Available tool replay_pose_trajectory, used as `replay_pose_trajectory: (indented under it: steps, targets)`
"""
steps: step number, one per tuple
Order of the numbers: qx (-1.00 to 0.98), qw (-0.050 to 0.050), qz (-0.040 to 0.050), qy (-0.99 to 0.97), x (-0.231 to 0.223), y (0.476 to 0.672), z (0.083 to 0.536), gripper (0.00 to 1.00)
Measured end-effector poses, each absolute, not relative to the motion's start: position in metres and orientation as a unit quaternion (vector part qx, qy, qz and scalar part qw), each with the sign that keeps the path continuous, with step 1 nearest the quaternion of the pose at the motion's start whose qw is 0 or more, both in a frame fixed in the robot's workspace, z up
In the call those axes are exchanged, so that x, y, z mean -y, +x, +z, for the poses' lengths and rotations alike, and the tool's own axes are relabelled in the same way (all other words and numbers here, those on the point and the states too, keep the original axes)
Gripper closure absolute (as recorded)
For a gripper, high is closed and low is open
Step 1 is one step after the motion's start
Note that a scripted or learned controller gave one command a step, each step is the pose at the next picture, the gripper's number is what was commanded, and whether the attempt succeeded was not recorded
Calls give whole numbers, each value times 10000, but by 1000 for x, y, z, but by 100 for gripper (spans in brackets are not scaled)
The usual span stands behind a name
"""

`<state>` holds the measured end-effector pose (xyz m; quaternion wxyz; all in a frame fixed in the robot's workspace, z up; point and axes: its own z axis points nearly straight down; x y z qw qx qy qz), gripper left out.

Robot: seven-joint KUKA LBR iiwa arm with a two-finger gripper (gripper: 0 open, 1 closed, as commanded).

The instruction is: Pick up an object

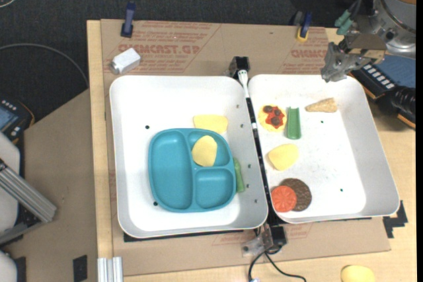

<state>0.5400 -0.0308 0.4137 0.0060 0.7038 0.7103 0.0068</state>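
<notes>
Approach step: gripper hovers over right bin far edge, grip state unclear; next, descend onto tan wedge.

In the right bin, a tan wedge-shaped piece lies flat at about 1 o'clock, a green stick stands lengthwise near 11 o'clock just beside a red-and-yellow piece, a yellow piece lies toward 8 o'clock, and a red disc overlaps a brown disc at 7 o'clock. In the left bin, a teal divided tray sits at 6 o'clock with a yellow piece in its upper right compartment, another yellow piece lies just beyond its 1 o'clock corner, and a green piece lies along its right edge.
</notes>
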Motion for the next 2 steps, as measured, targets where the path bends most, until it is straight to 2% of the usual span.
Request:
replay_pose_trajectory:
  steps: [1, 2]
  targets:
    - [-7052, -37, -38, 7090, 70, 525, 314, 100]
    - [-7110, -22, 7, 7032, -26, 503, 331, 100]
